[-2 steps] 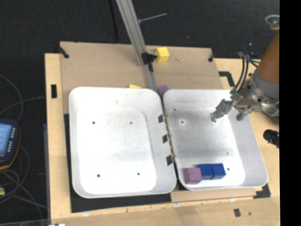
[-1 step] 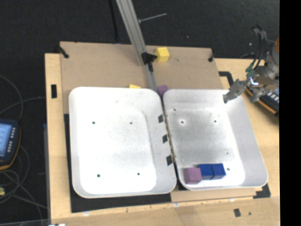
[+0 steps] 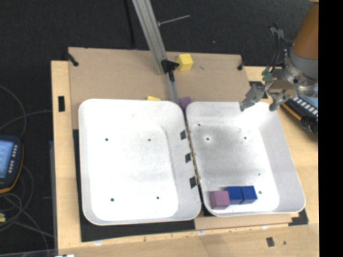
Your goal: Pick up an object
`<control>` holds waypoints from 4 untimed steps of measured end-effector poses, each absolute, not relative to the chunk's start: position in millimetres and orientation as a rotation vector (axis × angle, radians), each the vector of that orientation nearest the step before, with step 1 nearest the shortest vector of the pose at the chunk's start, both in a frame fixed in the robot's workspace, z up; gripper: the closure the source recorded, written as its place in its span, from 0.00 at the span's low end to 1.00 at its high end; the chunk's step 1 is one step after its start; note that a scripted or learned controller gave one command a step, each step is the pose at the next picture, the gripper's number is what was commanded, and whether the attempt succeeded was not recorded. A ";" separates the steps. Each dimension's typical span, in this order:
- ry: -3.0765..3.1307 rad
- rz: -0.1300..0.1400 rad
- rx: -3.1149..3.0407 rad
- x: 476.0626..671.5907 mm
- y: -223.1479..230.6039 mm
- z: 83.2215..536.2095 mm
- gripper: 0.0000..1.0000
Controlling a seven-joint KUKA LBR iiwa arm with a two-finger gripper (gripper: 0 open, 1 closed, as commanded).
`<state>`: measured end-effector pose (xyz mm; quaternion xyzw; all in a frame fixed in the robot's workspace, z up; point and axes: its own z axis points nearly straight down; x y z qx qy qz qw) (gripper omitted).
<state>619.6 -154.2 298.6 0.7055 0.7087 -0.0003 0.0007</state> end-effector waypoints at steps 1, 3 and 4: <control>2.226 0.001 2.215 610.9 -123.1 308.8 0.00; 2.215 -0.001 2.221 613.6 -139.6 310.4 0.00; 2.218 0.001 2.213 614.4 -139.3 322.3 1.00</control>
